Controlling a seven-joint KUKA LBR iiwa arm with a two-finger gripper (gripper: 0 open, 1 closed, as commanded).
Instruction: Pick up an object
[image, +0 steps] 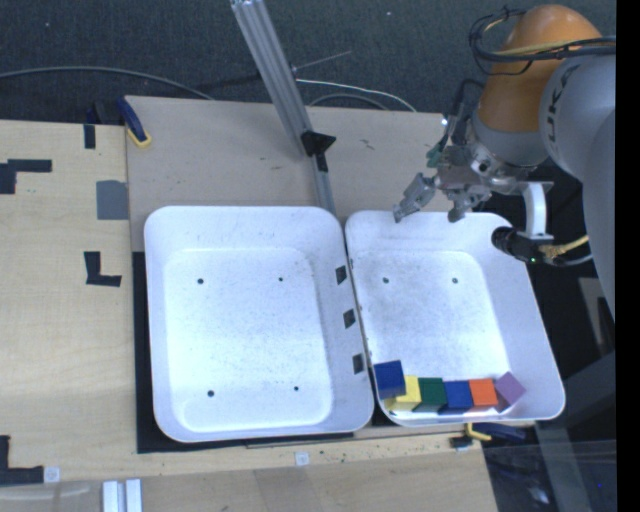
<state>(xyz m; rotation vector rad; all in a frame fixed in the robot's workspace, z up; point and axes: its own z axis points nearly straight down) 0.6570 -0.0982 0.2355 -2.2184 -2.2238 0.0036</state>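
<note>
While the arm reaches in over the far rim of the right bin, its gripper hangs with fingers spread apart and nothing between them. Along that bin's near wall, well apart from the gripper, lies a row of blocks: blue block, yellow block, green block, a second blue block, orange block and purple block. Beside the right bin sits the left bin; a metal pole rises beyond both.
</note>
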